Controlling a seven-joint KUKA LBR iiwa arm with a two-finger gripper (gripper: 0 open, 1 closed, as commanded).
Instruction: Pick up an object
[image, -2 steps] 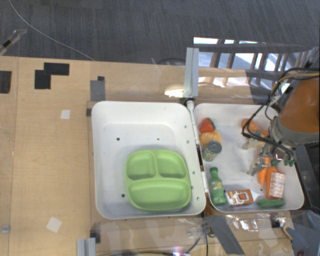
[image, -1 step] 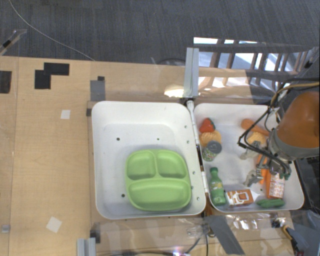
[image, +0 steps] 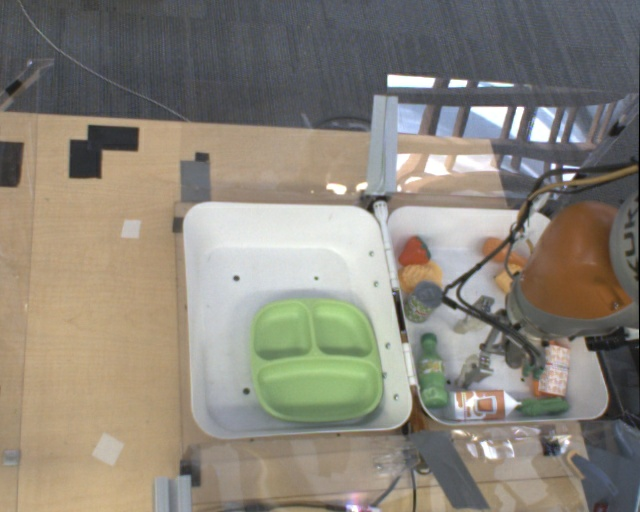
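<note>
While nothing sits between my fingers, the green bottle (image: 432, 372) counts as nearest candidate: it lies in the right bin (image: 596, 400), long axis running toward the bin's far wall, just left of my gripper (image: 478, 368). My gripper hangs low and unclenched. Beyond: orange-labelled can (image: 482, 404) at the near wall; green divided plate (image: 318, 358) in the left bin (image: 210, 300).

Grey arm (image: 585, 270), orange band, black cables
</note>
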